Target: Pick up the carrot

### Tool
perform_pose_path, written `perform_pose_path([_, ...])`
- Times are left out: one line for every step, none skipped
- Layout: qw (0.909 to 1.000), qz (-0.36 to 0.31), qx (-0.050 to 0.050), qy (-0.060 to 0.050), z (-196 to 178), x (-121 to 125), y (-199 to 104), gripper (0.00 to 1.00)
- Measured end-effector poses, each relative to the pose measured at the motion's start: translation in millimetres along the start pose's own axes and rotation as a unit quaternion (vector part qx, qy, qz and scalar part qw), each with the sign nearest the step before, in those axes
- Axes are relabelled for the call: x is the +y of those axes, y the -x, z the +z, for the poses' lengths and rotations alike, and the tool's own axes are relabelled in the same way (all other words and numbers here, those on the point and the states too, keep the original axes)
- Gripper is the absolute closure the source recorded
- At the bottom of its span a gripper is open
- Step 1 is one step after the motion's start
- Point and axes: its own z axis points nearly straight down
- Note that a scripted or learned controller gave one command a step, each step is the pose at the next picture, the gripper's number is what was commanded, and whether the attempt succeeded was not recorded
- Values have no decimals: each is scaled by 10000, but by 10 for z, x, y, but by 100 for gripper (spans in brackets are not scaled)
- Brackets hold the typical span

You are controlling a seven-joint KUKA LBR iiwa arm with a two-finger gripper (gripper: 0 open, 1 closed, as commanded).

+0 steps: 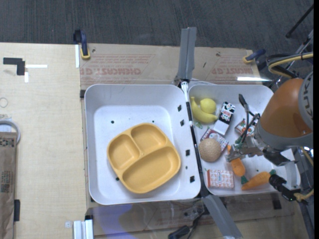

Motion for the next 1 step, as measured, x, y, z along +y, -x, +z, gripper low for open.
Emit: perform_pose_path([9998, -189, -18, 4, -919, 1296, -555, 100])
